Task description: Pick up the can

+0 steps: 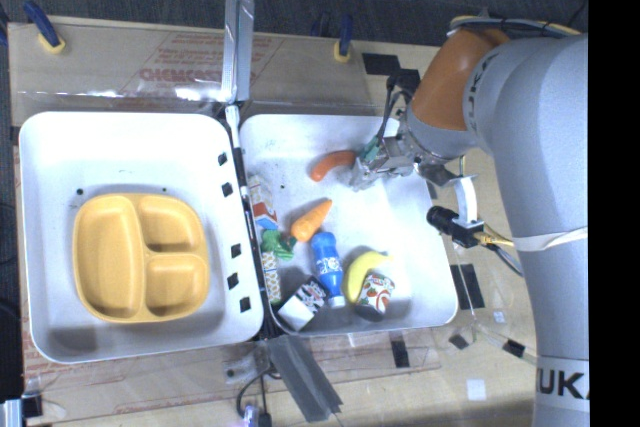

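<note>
The hand [372,165] hangs low over the back of the right shallow white plastic bin [425,290], at the end of the grey arm [530,115] with its orange band [445,85]; its fingers are a blur of metal, and I cannot tell whether they are wide or narrow, nor whether anything sits between them. The wooden surface [300,65] carries both bins. The left shallow white plastic bin [60,140] holds a yellow three-compartment plastic tray [140,255]. In the right bin, the small round can with a red and white label [374,294] lies near the front wall, well apart from the hand. A yellow plastic banana [358,269] touches the can on its left side. A blue plastic bottle [326,264] lies just left of the banana. An orange carrot-shaped toy [312,218] lies behind the bottle, towards the bin's middle. Another orange elongated toy [332,164] rests just left of the hand.
</note>
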